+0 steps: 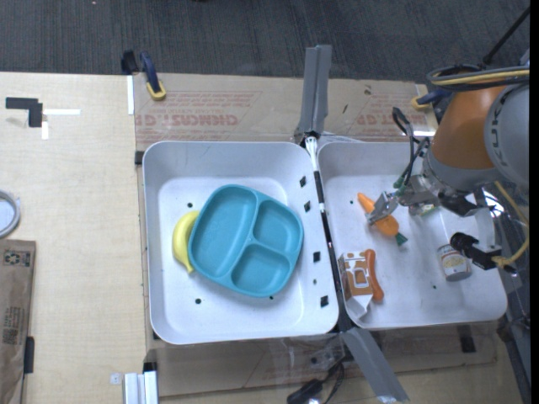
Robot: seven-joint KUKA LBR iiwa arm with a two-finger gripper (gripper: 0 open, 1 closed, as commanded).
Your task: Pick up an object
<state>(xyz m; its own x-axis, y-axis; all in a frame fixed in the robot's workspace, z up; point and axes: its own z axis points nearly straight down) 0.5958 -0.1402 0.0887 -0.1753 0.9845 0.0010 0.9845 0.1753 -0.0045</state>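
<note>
My gripper (385, 208) reaches into the right bin (421, 305) from the right and is low over an orange toy carrot (386, 224) with a green tip. Its metal tip overlaps the carrot's upper end, so part of the carrot is hidden. An orange and white packet (360, 275) lies near the bin's front left corner. A small tin (455, 263) lies at the bin's right side. In the left bin (160, 225), a blue divided plate (246, 240) rests partly on top of a yellow banana (181, 238).
A grey divider post (315, 91) stands behind the seam between the bins. The arm's orange band (472, 129) and cables hang over the right bin's back right corner. A roll of tape (7, 214) and a brown packet (15, 301) lie on the bench at far left.
</note>
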